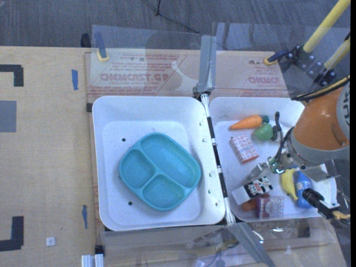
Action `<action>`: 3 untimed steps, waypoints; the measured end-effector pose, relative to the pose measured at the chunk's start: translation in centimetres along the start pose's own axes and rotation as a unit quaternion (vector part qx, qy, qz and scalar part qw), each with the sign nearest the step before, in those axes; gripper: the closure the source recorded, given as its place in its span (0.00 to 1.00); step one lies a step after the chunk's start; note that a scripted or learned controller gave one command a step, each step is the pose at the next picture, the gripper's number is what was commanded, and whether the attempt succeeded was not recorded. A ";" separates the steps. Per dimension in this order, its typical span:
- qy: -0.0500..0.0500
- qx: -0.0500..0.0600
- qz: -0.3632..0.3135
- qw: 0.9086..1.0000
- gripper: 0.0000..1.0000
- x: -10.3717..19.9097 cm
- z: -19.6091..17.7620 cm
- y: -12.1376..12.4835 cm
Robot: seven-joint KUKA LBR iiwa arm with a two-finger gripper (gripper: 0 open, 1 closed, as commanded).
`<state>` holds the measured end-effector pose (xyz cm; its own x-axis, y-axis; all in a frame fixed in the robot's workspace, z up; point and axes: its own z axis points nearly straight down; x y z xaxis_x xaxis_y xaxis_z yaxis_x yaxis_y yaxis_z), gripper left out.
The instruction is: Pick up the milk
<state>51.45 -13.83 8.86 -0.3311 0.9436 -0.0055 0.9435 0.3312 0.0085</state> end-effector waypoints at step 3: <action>0.002 0.003 -0.024 1.000 1.00 4.3 -0.9 -0.5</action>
